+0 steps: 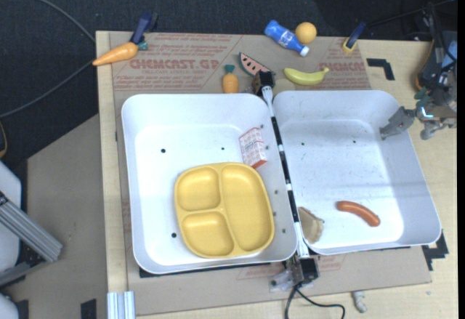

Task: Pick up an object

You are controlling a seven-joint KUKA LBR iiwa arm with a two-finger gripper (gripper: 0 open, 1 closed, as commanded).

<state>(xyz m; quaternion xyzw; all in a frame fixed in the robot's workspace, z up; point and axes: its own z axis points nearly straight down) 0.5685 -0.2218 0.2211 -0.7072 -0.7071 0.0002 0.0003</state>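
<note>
The gripper [413,122] hovers over the right bin's [407,187] far rim, jaws seemingly spread (nothing between them).

**Objects lying in the two white bins**

A yellow plastic divided plate with three compartments [224,208] lies flat in the left bin, toward its near right corner. Just beyond the plate's far right edge sits a small red-and-white printed packet [253,146], tilted, near the wall between the bins. In the right bin, a reddish-orange toy sausage [357,213] lies on its side near the front, slanting. A tan, flattish wedge-shaped piece [311,224] rests in that bin's near left corner, against the dividing wall.
</note>
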